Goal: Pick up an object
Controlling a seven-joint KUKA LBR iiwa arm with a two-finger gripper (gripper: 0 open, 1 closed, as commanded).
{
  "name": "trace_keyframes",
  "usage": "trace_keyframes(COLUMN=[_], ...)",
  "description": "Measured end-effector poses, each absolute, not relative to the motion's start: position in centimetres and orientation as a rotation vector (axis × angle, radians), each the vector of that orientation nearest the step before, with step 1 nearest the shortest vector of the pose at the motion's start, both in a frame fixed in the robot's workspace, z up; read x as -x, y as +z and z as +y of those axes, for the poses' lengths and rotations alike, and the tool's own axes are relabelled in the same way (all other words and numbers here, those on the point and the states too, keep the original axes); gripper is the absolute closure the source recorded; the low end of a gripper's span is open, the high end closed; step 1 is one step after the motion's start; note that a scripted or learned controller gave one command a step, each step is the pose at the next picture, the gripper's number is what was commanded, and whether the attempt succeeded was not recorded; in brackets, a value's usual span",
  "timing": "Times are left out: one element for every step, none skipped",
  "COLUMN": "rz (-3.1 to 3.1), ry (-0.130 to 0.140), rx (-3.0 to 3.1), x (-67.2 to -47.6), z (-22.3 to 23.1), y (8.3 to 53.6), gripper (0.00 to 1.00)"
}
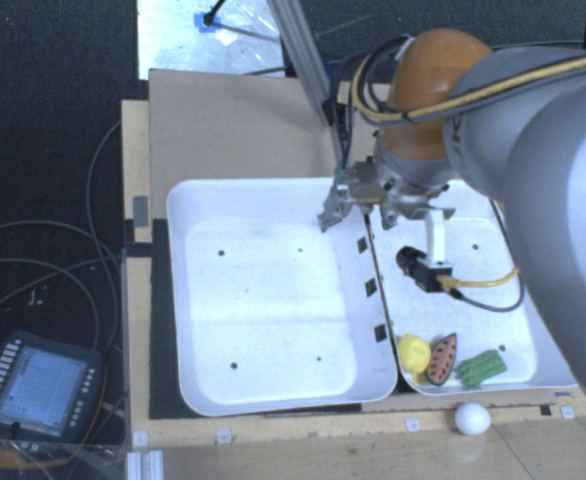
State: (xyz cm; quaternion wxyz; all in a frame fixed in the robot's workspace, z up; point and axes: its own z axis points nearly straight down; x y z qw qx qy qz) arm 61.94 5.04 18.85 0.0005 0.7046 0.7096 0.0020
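Observation:
Three small objects lie together in the right bin's (493,238) near left corner: a yellow rounded piece (413,353), a red-brown slice-shaped piece (441,359) and a green ridged piece (481,367). My gripper (383,223) hangs over the divider between the two bins, near their far edge and well away from those objects. Its fingers stand spread apart, open, with nothing between them. A black part with a yellow cable (423,268) hangs just below the wrist over the right bin.
The left bin (263,368) sits beside the right one. A white ball (472,418) rests on the bench outside the bins, by the front edge. A teach pendant (33,388) and cables lie on the floor at the left.

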Motion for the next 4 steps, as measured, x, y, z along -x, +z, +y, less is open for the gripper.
trace_keyframes(rz=[2.312, 2.222, 2.222, 2.228], ry=[0.007, -0.001, 0.003, -0.003], rx=[-2.122, -2.221, -2.220, -2.219], x=[-60.1, -57.4, -57.4, -49.7], z=[3.3, 2.6, 2.6, 7.8], y=[25.2, 21.7, 22.8, 18.5], gripper=[0.00, 0.00, 1.00, 1.00])
